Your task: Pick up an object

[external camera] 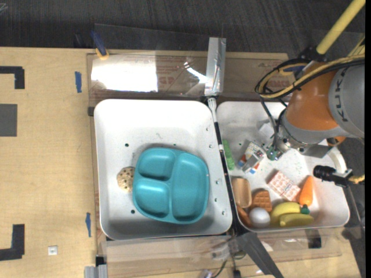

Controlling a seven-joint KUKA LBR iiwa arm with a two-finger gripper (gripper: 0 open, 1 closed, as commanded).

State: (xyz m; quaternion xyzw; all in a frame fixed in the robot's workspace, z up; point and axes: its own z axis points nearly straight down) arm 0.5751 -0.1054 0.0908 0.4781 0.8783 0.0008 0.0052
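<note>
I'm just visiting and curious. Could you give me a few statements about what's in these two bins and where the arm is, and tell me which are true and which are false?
1. A teal divided plate lies in the left bin. True.
2. A cookie sits on top of the plate. False: it lies on the bin floor at the plate's left edge.
3. The gripper is over the left bin. False: it is over the right bin, near a small red and blue item.
4. A banana and a carrot lie in the right bin. True.
5. The banana is red. False: it is yellow.
</note>
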